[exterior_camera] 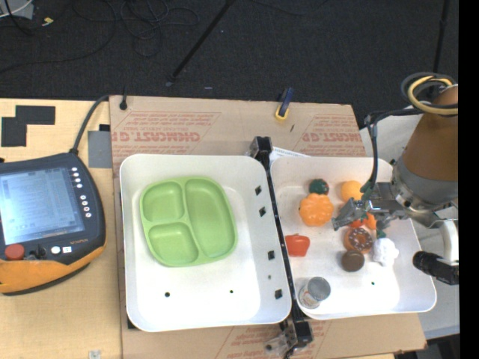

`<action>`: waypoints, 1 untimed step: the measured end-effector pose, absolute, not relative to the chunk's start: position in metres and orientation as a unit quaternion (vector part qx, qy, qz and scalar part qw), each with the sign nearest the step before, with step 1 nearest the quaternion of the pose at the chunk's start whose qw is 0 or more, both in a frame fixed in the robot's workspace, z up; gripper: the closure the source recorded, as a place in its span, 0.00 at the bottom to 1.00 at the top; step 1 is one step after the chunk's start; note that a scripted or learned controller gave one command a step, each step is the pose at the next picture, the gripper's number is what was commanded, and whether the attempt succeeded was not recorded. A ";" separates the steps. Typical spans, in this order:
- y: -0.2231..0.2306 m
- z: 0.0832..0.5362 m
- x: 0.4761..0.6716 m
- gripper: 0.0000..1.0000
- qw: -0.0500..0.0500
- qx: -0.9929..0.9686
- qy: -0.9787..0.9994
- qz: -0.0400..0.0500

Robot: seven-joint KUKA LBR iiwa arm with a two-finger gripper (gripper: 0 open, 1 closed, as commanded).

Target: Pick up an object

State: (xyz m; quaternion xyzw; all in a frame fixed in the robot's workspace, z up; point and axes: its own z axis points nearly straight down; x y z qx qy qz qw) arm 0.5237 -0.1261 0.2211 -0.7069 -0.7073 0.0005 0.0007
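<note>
1. Reaching in from the right, gripper (362,217) sits low in the right bin (408,294), over a cluster of toys.
2. Finger state: cannot tell; the metal parts blur together.
3. Directly beneath: frosted donut (359,238), with a brown round piece (353,260) just below and a white piece (385,250) beside.
4. Orange pumpkin (316,210) and red pepper (297,244) lie to the left.
5. Left bin (142,290) holds a green divided plate (187,221).
</note>
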 end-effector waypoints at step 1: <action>-0.086 0.097 0.551 0.00 0.001 -0.707 -0.707 0.001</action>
